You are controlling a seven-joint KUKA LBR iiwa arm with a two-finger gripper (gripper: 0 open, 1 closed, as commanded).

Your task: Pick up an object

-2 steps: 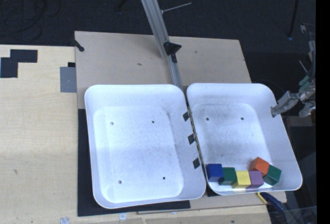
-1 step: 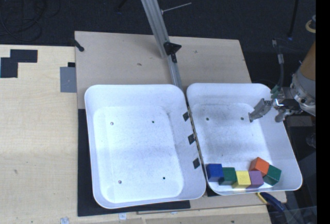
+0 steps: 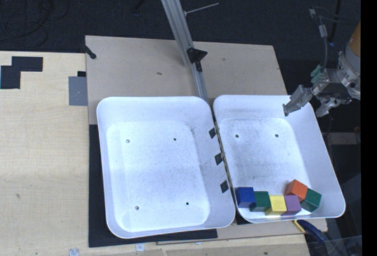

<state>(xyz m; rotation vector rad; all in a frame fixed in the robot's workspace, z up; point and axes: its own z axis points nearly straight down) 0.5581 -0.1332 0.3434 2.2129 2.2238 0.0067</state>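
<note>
Several small blocks lie in a row along the near edge of the right bin (image 3: 268,105): a blue block (image 3: 244,196), a dark green block (image 3: 260,200), a yellow block (image 3: 275,204), a purple block (image 3: 291,203), an orange block (image 3: 298,189) and a green block (image 3: 312,199). My gripper (image 3: 306,109) hovers over the far right corner of that bin, well away from the blocks. It is open, and nothing sits between its fingers.
The left bin (image 3: 153,102) adjoins the right one, with black clips (image 3: 219,158) along the shared rim. An aluminium bar (image 3: 179,28) slants from the back down to the bins' far junction. Cables hang at the right behind the arm.
</note>
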